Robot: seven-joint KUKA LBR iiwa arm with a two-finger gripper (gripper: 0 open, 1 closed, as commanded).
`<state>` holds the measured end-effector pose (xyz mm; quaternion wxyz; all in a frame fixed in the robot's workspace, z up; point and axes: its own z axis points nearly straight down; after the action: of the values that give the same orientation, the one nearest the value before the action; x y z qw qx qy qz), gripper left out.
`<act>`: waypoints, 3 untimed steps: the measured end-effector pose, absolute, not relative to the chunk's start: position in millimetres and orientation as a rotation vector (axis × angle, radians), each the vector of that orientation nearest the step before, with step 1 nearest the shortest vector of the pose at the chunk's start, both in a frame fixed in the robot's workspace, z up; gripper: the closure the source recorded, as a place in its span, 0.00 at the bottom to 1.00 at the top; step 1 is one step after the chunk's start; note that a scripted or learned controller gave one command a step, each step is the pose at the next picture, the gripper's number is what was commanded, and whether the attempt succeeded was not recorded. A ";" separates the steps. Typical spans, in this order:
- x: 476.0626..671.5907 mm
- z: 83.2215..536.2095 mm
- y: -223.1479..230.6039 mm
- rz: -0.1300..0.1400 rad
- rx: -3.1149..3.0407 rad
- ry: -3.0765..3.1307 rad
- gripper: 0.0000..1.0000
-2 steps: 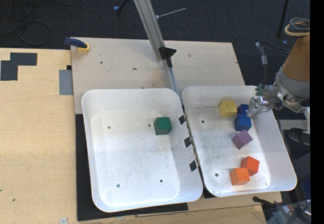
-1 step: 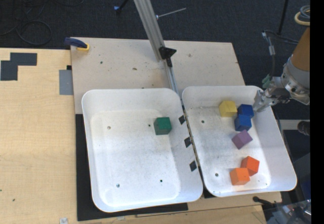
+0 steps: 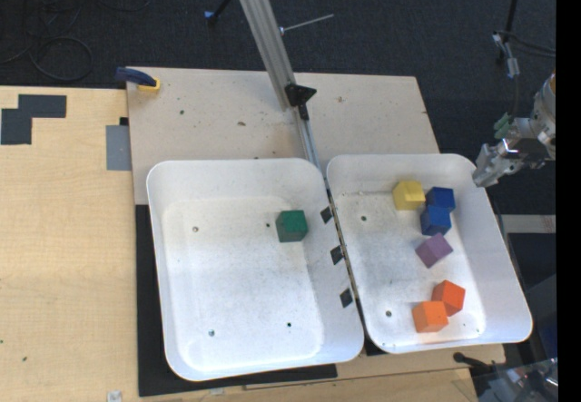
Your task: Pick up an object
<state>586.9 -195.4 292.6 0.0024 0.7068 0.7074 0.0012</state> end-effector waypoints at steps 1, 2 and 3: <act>569.6 290.7 -140.1 0.000 2.220 2.228 1.00; 559.6 282.0 -82.6 -0.001 2.220 2.230 1.00; 552.2 264.9 -33.9 -0.003 2.221 2.229 1.00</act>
<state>552.2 -33.9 264.9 -0.0026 0.7058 0.7084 -0.0010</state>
